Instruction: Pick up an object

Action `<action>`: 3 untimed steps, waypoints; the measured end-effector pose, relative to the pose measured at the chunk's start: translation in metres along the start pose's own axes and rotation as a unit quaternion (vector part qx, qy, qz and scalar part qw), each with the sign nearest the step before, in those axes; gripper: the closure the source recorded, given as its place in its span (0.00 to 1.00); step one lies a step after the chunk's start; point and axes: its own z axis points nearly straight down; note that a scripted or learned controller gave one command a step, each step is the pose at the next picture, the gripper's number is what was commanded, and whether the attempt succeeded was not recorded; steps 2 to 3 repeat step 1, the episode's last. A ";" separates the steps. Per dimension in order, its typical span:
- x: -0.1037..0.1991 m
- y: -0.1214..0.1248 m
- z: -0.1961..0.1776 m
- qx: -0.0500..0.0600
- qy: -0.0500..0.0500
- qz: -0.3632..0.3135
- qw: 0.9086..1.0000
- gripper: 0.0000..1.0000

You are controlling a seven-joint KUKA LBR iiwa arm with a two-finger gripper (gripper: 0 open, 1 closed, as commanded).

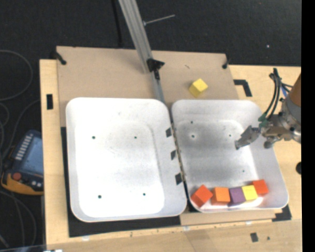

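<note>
Several small blocks line the near edge of the right bin (220, 114): a red-orange block (202, 195), an orange block (221, 195), a purple block (236, 196), a yellow block (250, 193) and another red-orange block (260, 187). A lone yellow cube (198, 86) lies on the board behind the bins. My gripper (256, 140) hangs over the right bin's right side, well behind the row of blocks. Its fingers (246, 138) are spread open with nothing between them.
The left bin (118, 156) lies beside the right one, joined by clips along the middle seam. A slanted metal rail (138, 28) rises from behind the bins. Cables and a handheld pendant (26, 161) lie off the bench at left.
</note>
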 end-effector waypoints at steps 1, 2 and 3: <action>0.030 0.013 0.159 0.000 -0.001 -0.002 1.000 0.00; 0.030 0.013 0.159 0.000 -0.001 -0.002 1.000 0.00; 0.030 0.013 0.159 0.000 -0.001 -0.002 1.000 0.00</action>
